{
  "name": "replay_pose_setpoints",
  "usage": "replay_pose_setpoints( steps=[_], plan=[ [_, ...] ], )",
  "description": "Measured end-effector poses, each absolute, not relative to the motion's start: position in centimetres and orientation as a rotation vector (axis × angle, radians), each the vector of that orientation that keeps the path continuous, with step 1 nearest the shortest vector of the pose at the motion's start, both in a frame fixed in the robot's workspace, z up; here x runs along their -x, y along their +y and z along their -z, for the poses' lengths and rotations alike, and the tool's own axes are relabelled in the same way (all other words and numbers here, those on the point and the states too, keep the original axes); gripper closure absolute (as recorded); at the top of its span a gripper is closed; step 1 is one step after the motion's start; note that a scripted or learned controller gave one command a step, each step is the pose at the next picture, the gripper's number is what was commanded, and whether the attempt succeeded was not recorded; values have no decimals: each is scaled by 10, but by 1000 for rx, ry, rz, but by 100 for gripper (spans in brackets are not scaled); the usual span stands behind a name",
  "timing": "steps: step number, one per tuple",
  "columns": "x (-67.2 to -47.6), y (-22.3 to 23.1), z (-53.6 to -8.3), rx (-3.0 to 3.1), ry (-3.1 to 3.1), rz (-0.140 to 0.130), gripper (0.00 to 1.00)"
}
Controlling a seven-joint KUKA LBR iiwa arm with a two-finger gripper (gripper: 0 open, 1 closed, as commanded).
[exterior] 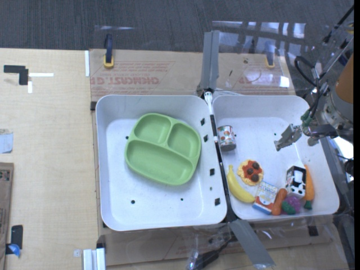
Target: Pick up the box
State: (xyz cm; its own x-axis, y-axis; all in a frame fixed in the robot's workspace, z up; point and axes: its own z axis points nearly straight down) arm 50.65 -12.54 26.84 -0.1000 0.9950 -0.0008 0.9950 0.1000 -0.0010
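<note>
Left bin [107, 167]: centre-left of the frame; a green divided plate [163, 148] is held in it.

Right bin [264, 110]: centre-right; the small items are clustered at its lower edge.

Arm [344, 83]: seen at the right edge, with the gripper [289, 136] hanging over the right bin's upper right part. Nothing is seen between its fingers; whether they are spread or closed cannot be told.

Banana [238, 187], pizza slice toy [251, 171], carrot [309, 186], can [226, 138]: not required.

Box [264, 197]: small, white and blue-red, lying at the lower middle of the right bin, touching the banana and an orange toy [278, 201].

Step judged: approach, box not yet reached. Next move judged: travel toward lower left, then descent onto the crowded box.
</note>
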Motion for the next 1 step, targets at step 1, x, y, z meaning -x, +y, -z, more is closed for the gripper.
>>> replay_pose_setpoints(
  steps=[1],
  plan=[
    [-558, -114, -106, 2194, -2245, -4, 0]
  ],
)
